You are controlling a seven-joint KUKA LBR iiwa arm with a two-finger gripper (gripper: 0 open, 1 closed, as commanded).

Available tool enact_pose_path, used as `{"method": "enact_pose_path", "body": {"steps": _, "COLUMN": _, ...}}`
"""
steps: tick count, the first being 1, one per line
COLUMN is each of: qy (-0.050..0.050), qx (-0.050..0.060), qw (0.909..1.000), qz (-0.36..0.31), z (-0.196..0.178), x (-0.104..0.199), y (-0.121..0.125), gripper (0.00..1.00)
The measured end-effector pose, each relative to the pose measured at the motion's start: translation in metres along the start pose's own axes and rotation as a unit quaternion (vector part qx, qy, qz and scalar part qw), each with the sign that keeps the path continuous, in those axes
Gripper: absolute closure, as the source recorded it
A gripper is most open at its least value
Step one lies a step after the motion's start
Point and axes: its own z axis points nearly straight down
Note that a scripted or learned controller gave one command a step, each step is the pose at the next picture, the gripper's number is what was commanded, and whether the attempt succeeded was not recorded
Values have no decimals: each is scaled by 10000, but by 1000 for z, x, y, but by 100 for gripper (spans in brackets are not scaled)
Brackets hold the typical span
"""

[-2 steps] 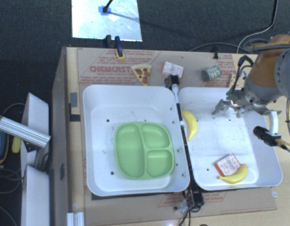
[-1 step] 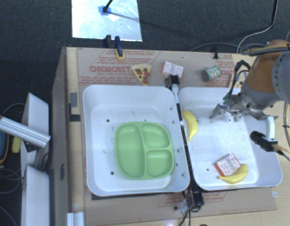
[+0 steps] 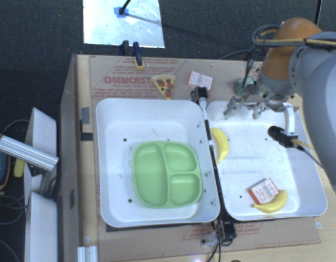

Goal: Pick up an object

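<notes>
My gripper point(image 3: 244, 109) hangs over the far rim of the right bin point(image 3: 310, 201), with its two grey fingers spread apart and nothing between them. A yellow banana point(image 3: 220, 143) lies against that bin's left wall, below and left of the gripper. A second banana point(image 3: 272, 202) rests near the bin's front right, touching a small red and white packet point(image 3: 263, 190). The left bin point(image 3: 116, 141) holds a green divided plate point(image 3: 167, 173).
A black part with a cable point(image 3: 282, 136) juts from the arm over the right bin. On the cardboard behind the bins lie a toy pizza slice point(image 3: 165, 84) and a small card point(image 3: 199, 80). A blue clamp point(image 3: 137, 53) grips the far edge.
</notes>
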Motion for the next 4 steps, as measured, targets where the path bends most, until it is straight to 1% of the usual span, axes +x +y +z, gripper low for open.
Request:
{"method": "enact_pose_path", "body": {"steps": 1, "qy": -4, "qx": 15, "qw": 10000, "qz": 16, "z": 52, "x": 9, "y": -20, "gripper": 0}}
{"method": "enact_pose_path", "body": {"steps": 2, "qy": 0, "qx": 17, "qw": 10000, "qz": 19, "z": 52, "x": 12, "y": -78, "gripper": 0}}
{"method": "enact_pose_path", "body": {"steps": 3, "qy": -5, "qx": 21, "qw": 10000, "qz": 30, "z": 52, "x": -36, "y": -161, "gripper": 0}}
{"method": "enact_pose_path", "body": {"steps": 4, "qy": 9, "qx": 5, "qw": 10000, "qz": 5, "z": -49, "x": 93, "y": -118, "gripper": 0}}
